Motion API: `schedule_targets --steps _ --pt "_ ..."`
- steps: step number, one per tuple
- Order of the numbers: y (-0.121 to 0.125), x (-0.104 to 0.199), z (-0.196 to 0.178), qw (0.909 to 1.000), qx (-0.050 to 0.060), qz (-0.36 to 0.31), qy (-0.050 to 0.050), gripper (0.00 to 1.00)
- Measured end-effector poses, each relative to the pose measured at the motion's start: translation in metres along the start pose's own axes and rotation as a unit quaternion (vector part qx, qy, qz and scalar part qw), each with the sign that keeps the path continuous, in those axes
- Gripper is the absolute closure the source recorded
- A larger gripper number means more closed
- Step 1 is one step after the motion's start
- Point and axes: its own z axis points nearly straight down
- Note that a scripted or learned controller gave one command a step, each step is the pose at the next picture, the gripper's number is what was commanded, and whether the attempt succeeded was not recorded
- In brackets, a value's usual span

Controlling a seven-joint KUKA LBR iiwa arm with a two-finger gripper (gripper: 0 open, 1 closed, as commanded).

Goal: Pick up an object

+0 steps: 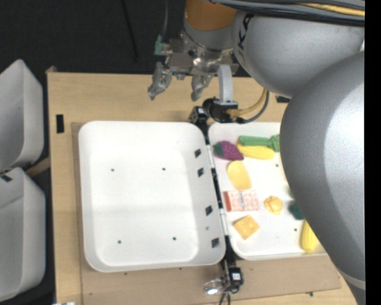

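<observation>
Gripper (180, 86) hung open, nothing between fingers, above table (114, 97) behind bins. Below and right of gripper, right bin (257, 254) held toy grapes (228, 149), corn (257, 151), other small toys.

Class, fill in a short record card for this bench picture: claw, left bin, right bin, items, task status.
claw: claw open, nothing between its fingers, raised over the bench beyond the bins
left bin: left bin white, shallow
right bin: right bin holds the items, partly hidden by the arm
items: purple grapes, corn cob, yellow oval piece, red-and-white packet, orange wedge
task status: no object picked up yet
</observation>
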Motion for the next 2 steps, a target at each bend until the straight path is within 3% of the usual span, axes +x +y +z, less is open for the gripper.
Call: schedule_targets --steps 1,2 --pt "0.0029 0.0378 -0.1638 0.9999 -0.011 -0.004 0.004 0.0" --pt "0.0014 0.0368 -0.1685 1.0 -0.005 -0.006 0.001 1.0"
